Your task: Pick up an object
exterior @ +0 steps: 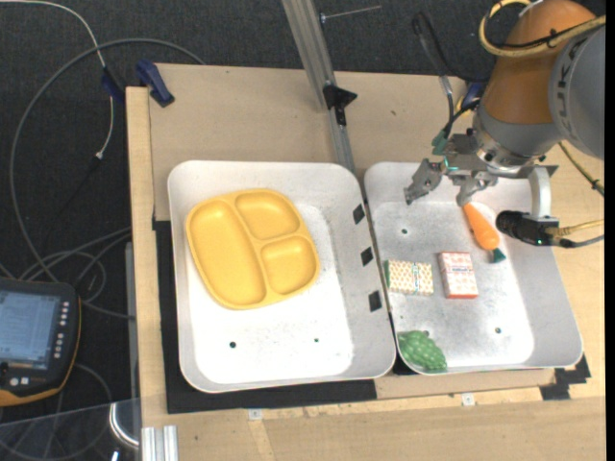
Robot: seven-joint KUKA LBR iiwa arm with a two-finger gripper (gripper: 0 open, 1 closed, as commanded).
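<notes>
Arm and gripper over the right bin. The grey arm (pixel 567 75), with its orange band (pixel 524 65) above the wrist, reaches in over the far right corner of the right bin (pixel 519 305) and bends downward, so that the gripper (pixel 442 192) hangs above the bin's far edge, about midway along it. The two fingers (pixel 417 186) point down towards the bin floor and stand spread well apart, with nothing between them. The carrot (pixel 480 227) lies on the bin floor just beside the right-hand finger, towards the right edge of the bin. It is a short orange toy, tilted, with its blunt end nearest the gripper and its small green top pointing to the bin's near right corner. Two small boxes lie side by side at the middle of the same bin, a patterned box (pixel 411 277) near the left edge and a pink box (pixel 458 274) just beside it. A green vegetable (pixel 423 351) rests against the near edge, at the near left corner. The left bin (pixel 279 339) carries a yellow divided plate (pixel 252 248) towards its far left corner.
</notes>
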